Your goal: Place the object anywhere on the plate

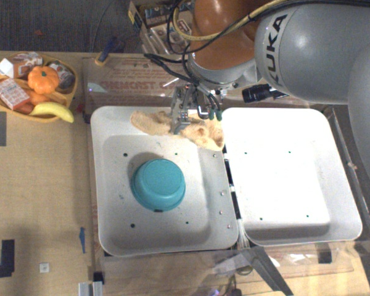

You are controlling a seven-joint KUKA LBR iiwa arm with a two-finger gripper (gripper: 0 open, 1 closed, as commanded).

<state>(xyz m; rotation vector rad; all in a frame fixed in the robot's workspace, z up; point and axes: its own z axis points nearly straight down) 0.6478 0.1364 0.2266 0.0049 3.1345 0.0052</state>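
A round teal plate (158, 184) lies in the middle of the left bin (111, 227). A floppy tan object (149, 123), like a crumpled cloth or flatbread, lies along the far rim of that bin and stretches right toward the gap between the bins. My gripper (185, 117) hangs from the grey arm directly over the middle of the tan object, low on it and well behind the plate. The gripper's body hides part of the tan object.
The right bin (290, 177) sits beside the left one. A basket of toy food (34, 88) with a banana and an orange fruit stands at the bench's far left. Cables and boxes crowd the back behind the arm.
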